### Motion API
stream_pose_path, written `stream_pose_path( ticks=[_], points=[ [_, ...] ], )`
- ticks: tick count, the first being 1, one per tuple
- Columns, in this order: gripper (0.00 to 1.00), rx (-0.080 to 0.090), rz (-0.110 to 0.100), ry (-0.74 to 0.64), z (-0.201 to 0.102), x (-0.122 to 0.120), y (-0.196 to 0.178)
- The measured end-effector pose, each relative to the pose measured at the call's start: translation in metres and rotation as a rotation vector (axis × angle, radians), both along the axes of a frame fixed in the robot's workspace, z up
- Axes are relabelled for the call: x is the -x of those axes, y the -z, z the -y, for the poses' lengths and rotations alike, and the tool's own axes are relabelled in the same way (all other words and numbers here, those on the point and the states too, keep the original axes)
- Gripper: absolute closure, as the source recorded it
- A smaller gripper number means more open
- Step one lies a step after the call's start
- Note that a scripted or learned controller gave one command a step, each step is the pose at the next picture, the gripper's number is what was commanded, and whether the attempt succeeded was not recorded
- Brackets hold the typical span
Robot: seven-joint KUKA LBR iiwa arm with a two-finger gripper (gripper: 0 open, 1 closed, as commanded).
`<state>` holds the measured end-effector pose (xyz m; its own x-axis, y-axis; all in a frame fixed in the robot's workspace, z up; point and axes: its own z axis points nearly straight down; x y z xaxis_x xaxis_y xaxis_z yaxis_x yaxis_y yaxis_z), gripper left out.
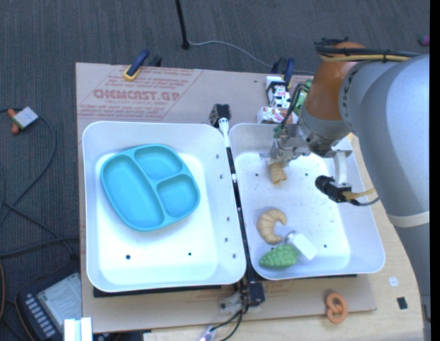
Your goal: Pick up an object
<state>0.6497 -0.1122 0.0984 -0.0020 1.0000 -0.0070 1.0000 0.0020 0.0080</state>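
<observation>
Tan pastry piece (pixel 278 174) upright beneath hand (pixel 282 155)

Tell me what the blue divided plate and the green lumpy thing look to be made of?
The blue plate looks like moulded plastic: one even colour, smooth rounded compartments, soft sheen. The green lumpy thing is probably plastic or rubbery toy food, bumpy and matte; too small to be sure.

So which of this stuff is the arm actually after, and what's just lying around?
Part of the job:
- gripper, low in the right bin
- tan piece just under it
- croissant
- green lump
- white block

Just lying about:
- blue divided plate in the left bin
- orange pretzel shape on the board
- blue clamp
</observation>
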Motion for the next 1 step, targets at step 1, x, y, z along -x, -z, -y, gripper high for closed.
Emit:
stream_pose_path(
  ticks=[1],
  points=[
    [1.00, -0.006, -0.006, 0.000, -0.0569, -0.0087, -0.0872]
  ],
)
